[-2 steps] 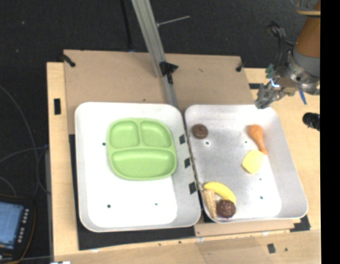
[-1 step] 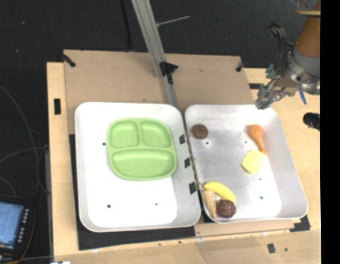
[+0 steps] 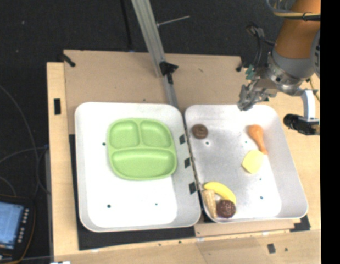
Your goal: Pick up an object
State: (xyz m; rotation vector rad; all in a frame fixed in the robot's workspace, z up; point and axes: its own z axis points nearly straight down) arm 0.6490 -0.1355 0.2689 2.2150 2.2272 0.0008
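While the tool point(image 3: 247, 103) hangs over the right bin's point(image 3: 279, 205) rim (grip state unclear), no readable labels.

A green divided plate point(image 3: 141, 149) is seen in the left bin point(image 3: 93, 202), while the gripper point(image 3: 247, 101) is positioned over the right bin's point(image 3: 285, 202) far rim.

The tan table point(image 3: 213, 70) carries two white bins side by side, touching along their inner edges: the left bin point(image 3: 93, 202) and the right bin point(image 3: 285, 202), both resting on a dark mat point(image 3: 137, 234).
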